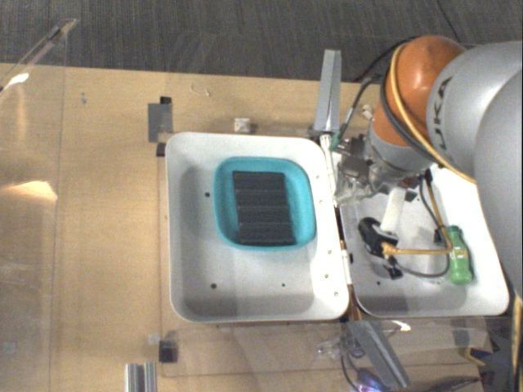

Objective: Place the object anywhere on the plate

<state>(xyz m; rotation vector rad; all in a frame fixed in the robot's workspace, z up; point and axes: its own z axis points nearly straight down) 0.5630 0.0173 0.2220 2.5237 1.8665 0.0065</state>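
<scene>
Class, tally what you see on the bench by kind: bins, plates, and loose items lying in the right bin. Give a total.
White bins: 2, the left bin and the right bin
Teal plates: 1, the plate, bearing a dark ridged block
Loose items: 1, the green object
Total: 4

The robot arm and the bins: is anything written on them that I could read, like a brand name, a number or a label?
"KU": dark letters running up the grey arm beside its orange band; the word's remaining letters are cut off by the curve of the casing.
No readable text shows on the teal plate, the white bins or the small green object.
</scene>
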